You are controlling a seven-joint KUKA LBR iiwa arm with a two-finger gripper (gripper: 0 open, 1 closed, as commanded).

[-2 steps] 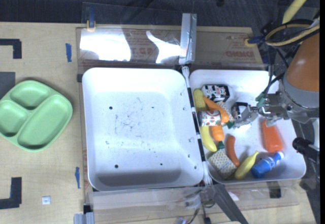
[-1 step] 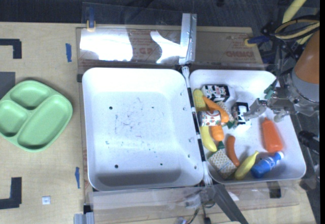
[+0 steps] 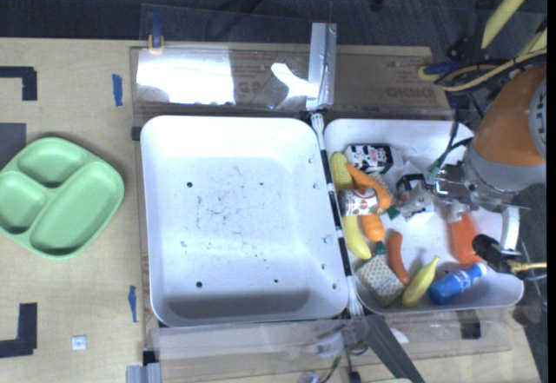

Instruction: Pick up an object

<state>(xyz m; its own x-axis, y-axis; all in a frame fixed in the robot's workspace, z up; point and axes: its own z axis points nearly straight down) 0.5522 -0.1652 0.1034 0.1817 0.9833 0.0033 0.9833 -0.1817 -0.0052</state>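
The right white bin [image 3: 423, 135] holds a jumble of small items. Among them are a black-and-white toy [image 3: 369, 157], a yellow banana [image 3: 354, 238], a second banana [image 3: 420, 280], an orange carrot [image 3: 397, 256], an orange cylinder [image 3: 463, 237], a blue bottle [image 3: 456, 283] and a speckled sponge [image 3: 380, 277]. My gripper [image 3: 415, 193] reaches in from the right and hangs low over the bin's middle, just right of a red-and-white piece [image 3: 365, 201]. Whether anything sits in the gripper is hidden by its own body.
The left white bin [image 3: 234, 199] lies beside the right one, with a thin rim between them. A green divided plate [image 3: 56, 196] rests on the bench at far left. A clear plastic sheet [image 3: 230, 77] stands behind the bins. Cables hang at the upper right.
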